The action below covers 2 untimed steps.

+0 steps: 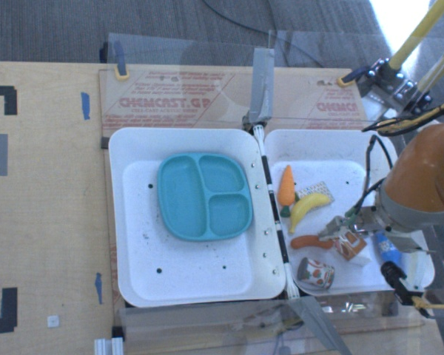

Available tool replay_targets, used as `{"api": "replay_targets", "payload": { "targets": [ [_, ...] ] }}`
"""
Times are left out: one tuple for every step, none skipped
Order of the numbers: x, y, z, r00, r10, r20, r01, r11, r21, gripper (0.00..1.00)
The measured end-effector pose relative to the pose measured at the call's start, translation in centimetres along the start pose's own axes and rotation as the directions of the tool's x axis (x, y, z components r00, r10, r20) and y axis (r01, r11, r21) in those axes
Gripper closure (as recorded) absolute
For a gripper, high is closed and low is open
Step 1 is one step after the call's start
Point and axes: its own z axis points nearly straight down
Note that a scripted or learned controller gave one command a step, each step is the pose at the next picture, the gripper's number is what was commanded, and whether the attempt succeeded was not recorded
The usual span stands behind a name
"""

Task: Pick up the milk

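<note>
The milk [351, 247] is a small brown-orange carton with a white top, lying in the right bin [322, 148] towards its near right side. My gripper [345, 230] hangs right over the carton's upper left edge, at or just above it. The grey wrist and orange band [422, 176] reach in from the right and hide the bin's right wall. From this angle I can't make out whether the carton is held.
In the right bin lie a carrot [286, 186], a banana [308, 207], a red pepper [311, 241] just left of the carton, a strawberry-print cup [315, 273] and a blue bottle [385, 247]. The left bin [133, 220] holds a teal divided plate [205, 197].
</note>
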Motion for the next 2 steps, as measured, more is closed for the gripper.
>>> {"api": "replay_targets", "payload": {
  "targets": [
    [-0.2, -0.2, -0.7, 1.0, 0.003, 0.001, -0.003, 1.0, 0.005, 1.0],
    [8.1, 2.9, -8.7, 0.999, 0.033, -0.006, -0.033, 0.999, 0.034, 1.0]
  ]
}}
